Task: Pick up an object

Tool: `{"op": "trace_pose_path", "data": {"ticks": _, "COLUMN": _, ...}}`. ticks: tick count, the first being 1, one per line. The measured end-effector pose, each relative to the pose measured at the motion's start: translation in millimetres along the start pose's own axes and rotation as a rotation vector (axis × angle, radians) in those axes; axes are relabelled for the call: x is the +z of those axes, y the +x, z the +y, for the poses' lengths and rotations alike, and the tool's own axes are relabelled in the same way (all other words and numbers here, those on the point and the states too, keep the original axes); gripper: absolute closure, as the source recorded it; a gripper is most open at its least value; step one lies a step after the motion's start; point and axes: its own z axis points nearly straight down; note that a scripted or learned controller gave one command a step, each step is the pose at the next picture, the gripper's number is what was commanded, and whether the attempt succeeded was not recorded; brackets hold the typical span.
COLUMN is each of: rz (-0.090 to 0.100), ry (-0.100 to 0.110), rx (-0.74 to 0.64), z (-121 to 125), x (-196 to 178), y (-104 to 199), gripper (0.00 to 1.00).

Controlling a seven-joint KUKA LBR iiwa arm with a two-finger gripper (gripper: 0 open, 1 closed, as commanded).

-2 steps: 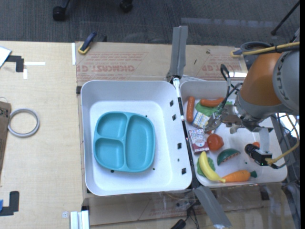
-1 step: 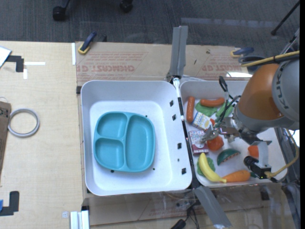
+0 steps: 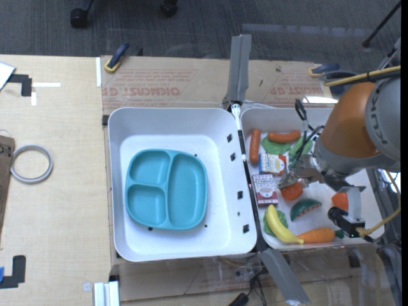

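The fingers (image 3: 294, 182) are low in the right bin (image 3: 376, 234) among the toy food, just above an orange-red piece (image 3: 292, 192); whether they are parted or closed I cannot tell. The left bin (image 3: 121, 190) holds a teal divided plate (image 3: 167, 190). A banana (image 3: 278, 224) and a carrot (image 3: 315, 236) lie nearby.

Red print on the cardboard sheet (image 3: 191, 81) at twelve o'clock of the left bin (image 3: 115, 171), upside down and seeming to read "CHEMCNT" with smaller lines beneath too fine to read; similar red print at twelve o'clock of the right bin (image 3: 252, 115), illegible; small carton (image 3: 264, 189) label unreadable.
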Motion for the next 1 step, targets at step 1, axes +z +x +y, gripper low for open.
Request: {"op": "trace_pose_path", "data": {"ticks": 1, "rz": -0.001, "ry": 0.012, "rx": -0.009, "z": 46.8, "x": -96.1, "y": 61.9, "gripper": 1.0}}
